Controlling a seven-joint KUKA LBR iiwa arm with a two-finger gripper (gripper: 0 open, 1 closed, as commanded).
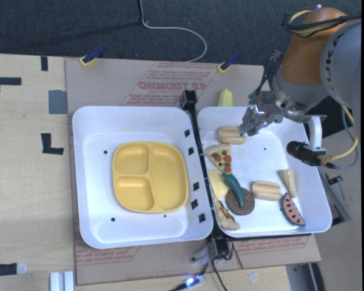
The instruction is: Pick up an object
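Observation:
My gripper (251, 125) hangs over the back of the right bin (309, 162), just right of a tan bread roll (230, 136) and slightly above it. Nothing shows held in it. In front of the roll, along the bin's left wall, lie a pizza slice (220, 157), a pale yellow piece (215, 180), a green pepper (233, 184) and a brown round cookie (242, 203). A second bread roll (266, 190), a cone (288, 180) and a watermelon slice (291, 210) lie at the front right.
The left bin (91, 162) holds a yellow divided plate (150, 176). A small yellow thing (225, 97) stands just behind the right bin's back rim. Another flat food piece (225, 216) lies in the right bin's front left corner.

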